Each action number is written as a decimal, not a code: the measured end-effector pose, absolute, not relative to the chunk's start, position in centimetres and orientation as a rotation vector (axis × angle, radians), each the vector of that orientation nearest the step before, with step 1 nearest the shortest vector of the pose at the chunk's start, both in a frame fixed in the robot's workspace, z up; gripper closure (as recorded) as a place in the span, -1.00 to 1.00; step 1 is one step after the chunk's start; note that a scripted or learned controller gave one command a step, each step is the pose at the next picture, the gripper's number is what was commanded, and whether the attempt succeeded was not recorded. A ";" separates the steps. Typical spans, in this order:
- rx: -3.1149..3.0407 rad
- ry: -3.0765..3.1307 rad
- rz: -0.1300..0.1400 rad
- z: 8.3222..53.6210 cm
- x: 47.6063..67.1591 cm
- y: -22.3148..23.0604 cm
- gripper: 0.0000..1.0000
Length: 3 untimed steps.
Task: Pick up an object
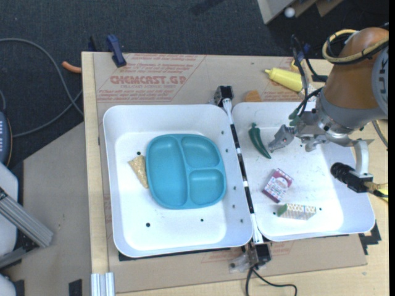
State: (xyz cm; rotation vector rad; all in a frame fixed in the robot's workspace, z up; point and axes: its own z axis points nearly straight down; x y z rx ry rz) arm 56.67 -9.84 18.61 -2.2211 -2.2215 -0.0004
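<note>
Reading "CHEMCAST GP" on board (148, 79) behind bins.

1. The two bins (123, 227) look like smooth, shiny white plastic.
2. The blue plate (185, 169) looks like smooth, dull plastic.
3. The bench (154, 79) looks like flat brown cardboard with red print.
4. The gripper (281, 138) looks like grey metal.

Left bin (117, 134) holds a teal divided plate (185, 169) w/ a tan wedge (139, 169) touching its left edge. Right bin (355, 217) has a green pepper (258, 141) at upper left, a small pink packet (277, 184) mid-bin, and a patterned wrapper (297, 211) just below it. Arm (352, 73) comes in from upper right; the pincer (276, 142) hangs just right of the pepper, nothing between its fingers; a yellow item (284, 78) lies on the tabletop (92, 165) above the right bin.
</note>
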 end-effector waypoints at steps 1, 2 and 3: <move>-2.222 -2.220 0.000 8.5 56.6 -9.2 -1.00; -2.221 -2.219 0.002 8.4 54.0 -9.6 -1.00; -2.223 -2.219 -0.001 9.4 54.0 -9.6 1.00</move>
